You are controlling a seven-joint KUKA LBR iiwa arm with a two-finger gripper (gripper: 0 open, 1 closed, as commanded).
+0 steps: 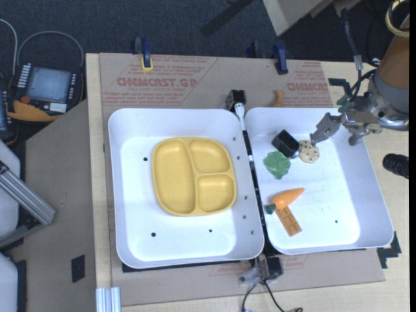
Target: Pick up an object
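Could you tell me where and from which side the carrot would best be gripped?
Probably across the carrot's thick middle, coming straight down with fingers either side of its long axis. It lies flat and slanted in the right bin, its green end near the brown block, so avoid that end.

Two white bins (123, 194) here, the left carrying a pale yellow divided plate (194, 175). On the right: a black block (285, 142), a green leafy piece (277, 165), an orange carrot (288, 197) (green at its tip), a tan cookie (309, 152) with dark dots.
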